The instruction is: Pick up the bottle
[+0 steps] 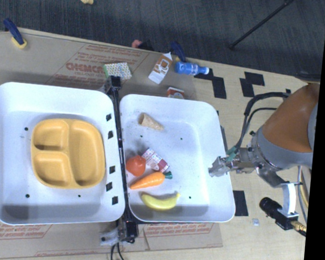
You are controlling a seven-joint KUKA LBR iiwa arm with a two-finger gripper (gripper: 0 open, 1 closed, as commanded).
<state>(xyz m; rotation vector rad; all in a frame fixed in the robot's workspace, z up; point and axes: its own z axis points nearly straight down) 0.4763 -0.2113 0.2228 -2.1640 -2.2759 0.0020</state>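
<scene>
Crosswise, the blue bottle [189, 68] lies cap rightward; gripper [218, 167] state unclear.

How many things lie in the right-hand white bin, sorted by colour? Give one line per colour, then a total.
Orange or red: 2, the carrot and the tomato
Yellow: 1, the banana
Tan: 1, the wedge
Red and white: 1, the small packet
Total: 5
</scene>
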